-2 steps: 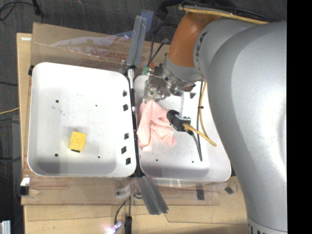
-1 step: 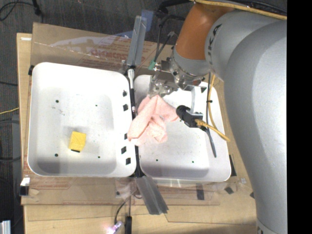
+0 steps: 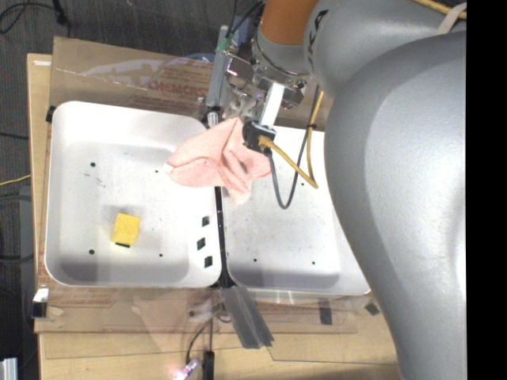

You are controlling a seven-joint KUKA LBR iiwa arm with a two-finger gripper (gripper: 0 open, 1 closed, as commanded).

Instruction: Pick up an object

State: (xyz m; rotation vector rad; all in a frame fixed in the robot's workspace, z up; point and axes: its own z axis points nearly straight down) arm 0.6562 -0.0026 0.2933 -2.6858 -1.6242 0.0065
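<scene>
Pink cloth (image 3: 218,163) hangs bunched from the gripper (image 3: 232,119), pinched at its top edge, above the divider between the two bins (image 3: 71,125). Yellow sponge (image 3: 126,229) lies well left of it. Risk: a thin edge grip may slip, dropping the cloth.

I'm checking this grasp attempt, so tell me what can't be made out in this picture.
- Gripper: its fingertips are hidden by the pink cloth, so grip on the cloth cannot be told.
- Right bin: its right part is covered by the arm.
- Yellow block in the left bin: too small to identify.
</scene>
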